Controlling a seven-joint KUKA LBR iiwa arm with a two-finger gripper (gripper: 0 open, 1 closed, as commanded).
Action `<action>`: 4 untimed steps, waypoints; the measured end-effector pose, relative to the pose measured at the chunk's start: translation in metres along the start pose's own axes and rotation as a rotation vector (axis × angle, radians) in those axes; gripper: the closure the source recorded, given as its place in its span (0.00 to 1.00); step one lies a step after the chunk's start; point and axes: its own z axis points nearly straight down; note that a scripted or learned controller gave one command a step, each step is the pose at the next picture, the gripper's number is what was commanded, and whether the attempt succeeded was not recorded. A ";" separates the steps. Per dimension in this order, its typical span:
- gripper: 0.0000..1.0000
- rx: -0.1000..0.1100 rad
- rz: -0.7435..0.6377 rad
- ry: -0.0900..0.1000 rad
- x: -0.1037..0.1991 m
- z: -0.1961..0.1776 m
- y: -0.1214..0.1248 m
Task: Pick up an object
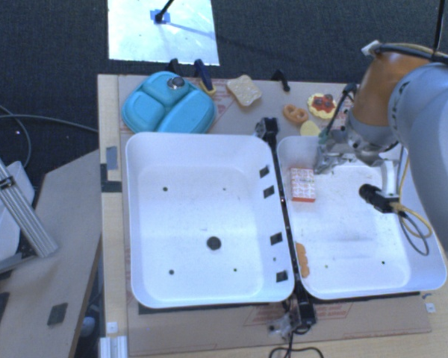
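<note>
- The KUKA arm point(414, 95) reached in from the right and hung over the back of the right bin point(373, 274), its gripper point(325, 159) pointed down at the bin floor close to the rear wall.
- Whether the gripper was parted or closed could not be told; it looked dark and small against the wrist, and nothing could be seen between its tips.
- The likeliest thing to pick was a small box point(302, 185), white with a red and pink face, lying flat on the right bin's floor just beside the gripper, toward the divider. It lay apart from the gripper, so the pick was judged not yet made.
- A small orange piece point(302, 259) sat against the divider lower in the same bin, well apart from the gripper. It was probably harder to reach there, tight to the wall.
- The left bin point(157, 274) held one small dark round thing point(213, 242) near its middle.
- Behind the bins, on the bench, lay toy food out of the working area: a slice of bread point(244, 90), a pretzel point(294, 113), a small pizza-like disc point(322, 104), plus a blue divided plate point(168, 104).
- Any printing on the box was too small to read, and no brand or label could be made out anywhere else.
</note>
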 end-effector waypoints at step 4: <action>1.00 0.010 0.010 0.001 -0.020 -0.021 -0.083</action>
